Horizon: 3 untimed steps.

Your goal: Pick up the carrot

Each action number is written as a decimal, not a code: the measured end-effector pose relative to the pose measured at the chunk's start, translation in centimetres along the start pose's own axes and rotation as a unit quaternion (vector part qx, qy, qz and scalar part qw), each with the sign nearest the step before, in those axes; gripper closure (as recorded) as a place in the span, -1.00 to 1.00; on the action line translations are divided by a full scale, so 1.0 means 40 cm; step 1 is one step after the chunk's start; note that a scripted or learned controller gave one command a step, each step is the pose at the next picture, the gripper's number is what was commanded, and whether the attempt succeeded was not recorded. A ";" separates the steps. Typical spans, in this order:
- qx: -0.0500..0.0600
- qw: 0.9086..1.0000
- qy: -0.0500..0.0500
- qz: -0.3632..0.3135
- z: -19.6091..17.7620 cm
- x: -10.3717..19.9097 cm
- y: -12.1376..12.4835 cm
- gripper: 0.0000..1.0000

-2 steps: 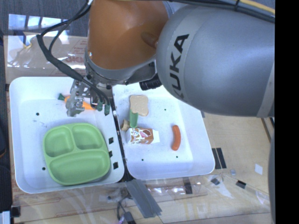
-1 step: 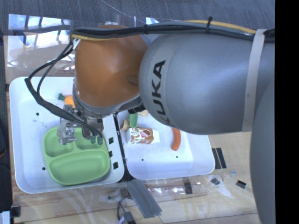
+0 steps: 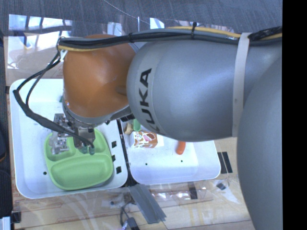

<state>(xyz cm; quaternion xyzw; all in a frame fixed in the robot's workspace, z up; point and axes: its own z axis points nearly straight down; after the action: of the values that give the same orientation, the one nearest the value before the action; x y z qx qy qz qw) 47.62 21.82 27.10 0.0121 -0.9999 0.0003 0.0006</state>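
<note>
Orange shows at the carrot (image 3: pixel 180 148), a small stub peeking out from under the arm (image 3: pixel 192 80) in the right bin (image 3: pixel 211 169), near its front half. We can see just one end of it; the rest is hidden by the grey housing. We judge it to be light and stiff, probably a smooth toy piece, so it could slip or roll if pinched at the tapered tip. We would take it across the middle of its body, jaws square to its long axis, once its lie is clear.

Our gripper (image 3: pixel 76 140) hangs well apart from it, over the green tray (image 3: pixel 79 169) in the left bin (image 3: pixel 24 143). Whether its fingers are spread or closed we cannot tell, because the metal parts blur together against the green, and we see nothing held between them. To reach the carrot it must cross the wall between the bins.

Counting what we can see: one carrot, one green tray with a divider making two compartments, one small printed box (image 3: pixel 145 139) with a green bit just beside its upper edge in the right bin, two white bins, one arm, one gripper. More may lie under the arm.
</note>
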 end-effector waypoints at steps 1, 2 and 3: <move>0.000 1.000 -0.001 -0.002 -0.028 -0.002 0.002 1.00; 0.000 1.000 -0.002 -0.004 -0.055 -0.005 0.004 1.00; 0.000 1.000 -0.003 -0.007 -0.081 -0.007 0.006 1.00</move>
<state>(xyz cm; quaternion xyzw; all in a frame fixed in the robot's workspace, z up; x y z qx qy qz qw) 47.88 22.07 30.34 0.0190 -0.9998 -0.0002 -0.0028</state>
